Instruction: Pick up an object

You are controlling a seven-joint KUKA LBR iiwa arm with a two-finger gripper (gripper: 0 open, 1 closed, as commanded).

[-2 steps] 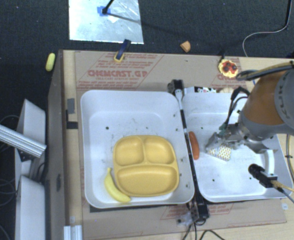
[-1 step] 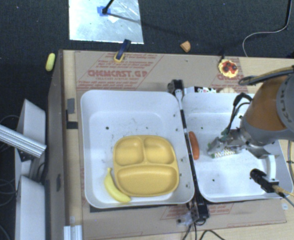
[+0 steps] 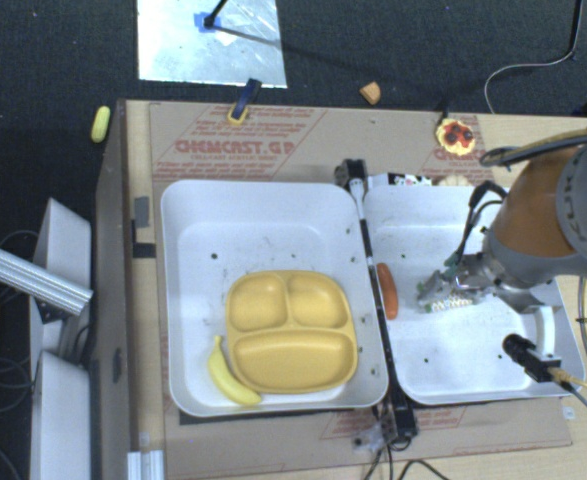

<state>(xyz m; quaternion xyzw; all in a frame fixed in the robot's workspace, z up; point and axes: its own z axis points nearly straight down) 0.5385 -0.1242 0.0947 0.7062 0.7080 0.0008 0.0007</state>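
Red print runs across the brown cardboard sheet (image 3: 273, 138) under the bins, toward twelve o'clock of the left bin (image 3: 188, 268) — it reads roughly "CHEMCAST GP", though the letters are blurred. Smaller red lines around it — too small to read.

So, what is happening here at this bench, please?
A grey robot arm reaches in from the right over the right bin. Its gripper sits low in that bin, close to an orange sausage-shaped object lying by the divider, but apart from it; nothing is seen between the fingers. The left bin holds a yellow divided plate with a banana at its lower left edge.
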